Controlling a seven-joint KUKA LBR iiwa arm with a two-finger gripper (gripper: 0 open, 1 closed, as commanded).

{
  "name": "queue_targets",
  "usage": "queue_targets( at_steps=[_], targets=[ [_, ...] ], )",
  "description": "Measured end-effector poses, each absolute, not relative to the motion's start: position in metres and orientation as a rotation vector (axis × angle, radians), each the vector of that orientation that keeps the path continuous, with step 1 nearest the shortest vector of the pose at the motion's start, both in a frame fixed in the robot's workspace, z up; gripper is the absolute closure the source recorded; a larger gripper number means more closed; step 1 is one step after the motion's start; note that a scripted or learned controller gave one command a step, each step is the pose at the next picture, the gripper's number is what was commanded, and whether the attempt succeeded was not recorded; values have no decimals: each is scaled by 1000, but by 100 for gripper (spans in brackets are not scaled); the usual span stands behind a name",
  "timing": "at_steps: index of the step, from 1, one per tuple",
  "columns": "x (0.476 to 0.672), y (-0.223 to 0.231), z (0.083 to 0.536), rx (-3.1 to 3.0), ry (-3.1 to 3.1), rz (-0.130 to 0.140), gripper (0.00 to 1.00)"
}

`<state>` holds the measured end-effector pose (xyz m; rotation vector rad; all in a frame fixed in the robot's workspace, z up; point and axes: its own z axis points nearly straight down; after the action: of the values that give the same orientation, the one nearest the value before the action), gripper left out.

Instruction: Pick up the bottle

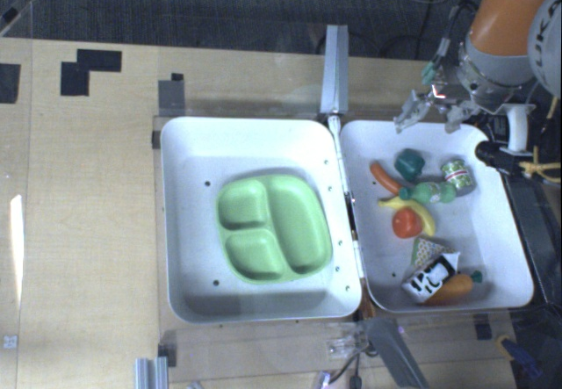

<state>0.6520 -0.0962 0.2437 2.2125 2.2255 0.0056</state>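
The gripper (432,112) hangs open and holds nothing, at the right bin's (518,266) upper edge. The green bottle (433,193) lies mid-bin against the banana (414,208); it looks light, smooth, slippery, best pinched across its body.

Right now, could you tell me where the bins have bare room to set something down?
Left bin: bare floor rings the green tray, widest along its left wall. Right bin: bare along the right wall and front-left corner; the middle is crowded around the bottle, banana and can.
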Motion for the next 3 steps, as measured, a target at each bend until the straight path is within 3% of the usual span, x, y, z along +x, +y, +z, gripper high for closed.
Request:
queue_targets(
  at_steps=[1, 2, 3],
  targets=[
    [670, -152, 88, 2291, 2139, 9, 0],
    [670, -152, 88, 2291, 2139, 8, 0],
    [672, -151, 101, 2282, 2139, 15, 100]
  ],
)
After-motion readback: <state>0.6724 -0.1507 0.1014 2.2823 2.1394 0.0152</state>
